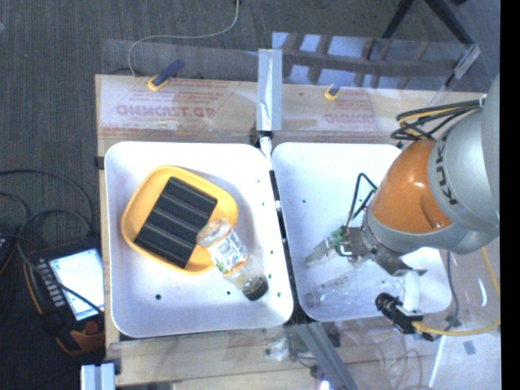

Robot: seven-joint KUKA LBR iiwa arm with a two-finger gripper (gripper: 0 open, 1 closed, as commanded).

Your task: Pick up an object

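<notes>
Risk of coming up with nothing: gripper low in right bin, well apart from plastic bottle and yellow dish in left bin. Cannot tell whether clenched or released.

From above I see my desk carrying two shallow white bins side by side. In the left bin lies a yellow dish with a black ribbed block resting on it at a slant. A clear plastic bottle with a dark cap lies on its side, its base overlapping the dish's lower right edge. My grey arm with its orange band reaches over the right bin, and the tool hangs low above the bin floor near its middle. On the floor to the left sits a tablet among black cables.
</notes>
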